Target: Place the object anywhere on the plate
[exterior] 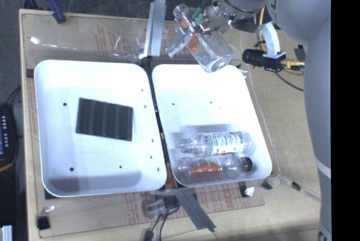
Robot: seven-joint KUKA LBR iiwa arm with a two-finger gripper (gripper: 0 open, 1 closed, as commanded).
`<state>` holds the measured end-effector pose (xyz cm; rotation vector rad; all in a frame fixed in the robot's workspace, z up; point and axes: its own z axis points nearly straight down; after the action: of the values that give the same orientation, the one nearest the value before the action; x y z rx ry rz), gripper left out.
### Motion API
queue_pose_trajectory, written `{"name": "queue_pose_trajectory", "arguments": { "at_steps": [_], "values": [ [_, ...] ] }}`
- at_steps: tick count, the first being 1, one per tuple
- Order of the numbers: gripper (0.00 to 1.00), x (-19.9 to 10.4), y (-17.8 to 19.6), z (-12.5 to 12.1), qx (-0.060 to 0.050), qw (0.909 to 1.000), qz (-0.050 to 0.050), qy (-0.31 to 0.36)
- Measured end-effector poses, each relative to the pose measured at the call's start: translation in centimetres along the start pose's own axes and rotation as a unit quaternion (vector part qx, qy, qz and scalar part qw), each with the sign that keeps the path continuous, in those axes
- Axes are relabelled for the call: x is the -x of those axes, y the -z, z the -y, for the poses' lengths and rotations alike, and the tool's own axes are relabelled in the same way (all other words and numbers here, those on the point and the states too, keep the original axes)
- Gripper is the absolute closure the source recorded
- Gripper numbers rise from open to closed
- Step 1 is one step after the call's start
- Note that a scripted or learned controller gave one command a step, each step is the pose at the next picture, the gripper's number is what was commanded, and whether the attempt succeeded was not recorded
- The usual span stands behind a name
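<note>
The end effector (197, 30) is hanging over the far rim of the right bin (254, 116), and it is clenching a clear bottle (211, 53) that is lifted off the bin floor. The bottle's glassy walls are blurring into the gripping parts, so the grasp is looking real but is not plain to the eye. So the pick-up is looking done; the carry and the set-down are remaining.

The plate (105, 119), a dark ribbed slab, is lying flat in the left bin (50, 82), well apart from the end effector, down and to its left in the view. Nothing is resting on it, so the task is roughly at its midpoint by my judgement.

The bottle is hanging tilted. Its long axis is running from up-left to down-right, with the narrow end up by the end effector and the wide end pointing down toward the right bin's far corner.

Two spare bottles (215, 143) are lying side by side near the front wall of the right bin, well below the end effector.
</note>
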<state>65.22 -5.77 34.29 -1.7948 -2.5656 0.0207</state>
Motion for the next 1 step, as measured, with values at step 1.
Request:
{"name": "queue_pose_trajectory", "arguments": {
  "at_steps": [1],
  "values": [
    [1.00,-7.79,-9.70,3.07,0.005,0.9995,0.000,-0.032]
  ]
}}
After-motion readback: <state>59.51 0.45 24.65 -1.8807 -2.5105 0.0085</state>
